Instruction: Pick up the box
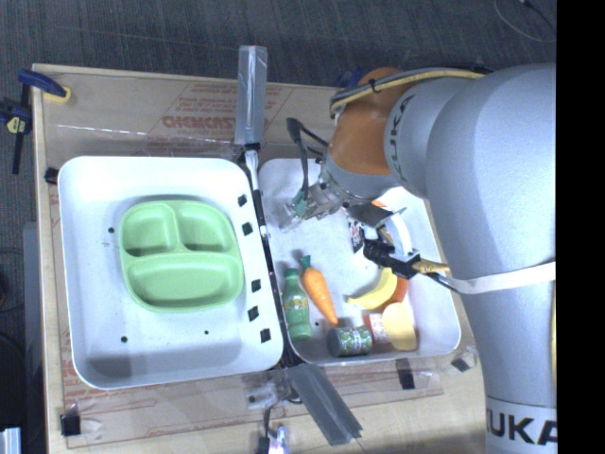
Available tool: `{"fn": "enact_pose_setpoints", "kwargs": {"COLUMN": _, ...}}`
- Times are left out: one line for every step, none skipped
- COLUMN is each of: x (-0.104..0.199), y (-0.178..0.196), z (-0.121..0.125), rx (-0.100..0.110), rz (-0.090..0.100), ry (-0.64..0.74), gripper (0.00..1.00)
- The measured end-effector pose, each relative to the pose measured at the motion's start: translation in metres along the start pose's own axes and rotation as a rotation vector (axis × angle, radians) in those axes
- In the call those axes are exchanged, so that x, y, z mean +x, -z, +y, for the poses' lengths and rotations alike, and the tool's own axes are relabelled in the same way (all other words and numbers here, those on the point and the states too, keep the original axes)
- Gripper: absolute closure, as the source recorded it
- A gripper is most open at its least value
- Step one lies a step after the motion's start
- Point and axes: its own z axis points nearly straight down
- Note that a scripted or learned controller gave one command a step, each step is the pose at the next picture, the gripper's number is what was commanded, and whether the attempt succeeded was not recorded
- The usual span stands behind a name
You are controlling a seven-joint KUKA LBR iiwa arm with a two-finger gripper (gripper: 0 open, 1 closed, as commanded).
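The right bin (430, 334) holds a cluster of toy items along its near side. A small red and white box-like item (377, 325) lies there between a dark green can (354, 340) and a yellow-orange piece (401, 327); much of it is hidden by its neighbours. My gripper (302, 201) is low over the far left part of the right bin, well apart from that cluster. The grey arm with its orange band (364, 145) covers the bin's far right corner. Nothing shows at the gripper's tip.
A green bottle (297, 303), a carrot (319, 294) and a banana (375, 291) lie in the right bin. A dark cable clip (383, 252) hangs off the arm above them. The left bin (85, 253) holds a green divided tray (180, 253).
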Motion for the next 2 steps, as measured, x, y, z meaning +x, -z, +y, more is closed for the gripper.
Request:
{"fn": "enact_pose_setpoints", "kwargs": {"x": -0.006, "y": 0.002, "z": -0.002, "rx": 0.000, "rz": -0.009, "ry": -0.005, "gripper": 0.00}}
{"fn": "enact_pose_setpoints", "kwargs": {"x": -0.020, "y": -0.015, "z": -0.049, "rx": 0.001, "rz": 0.014, "ry": 0.060, "gripper": 0.00}}
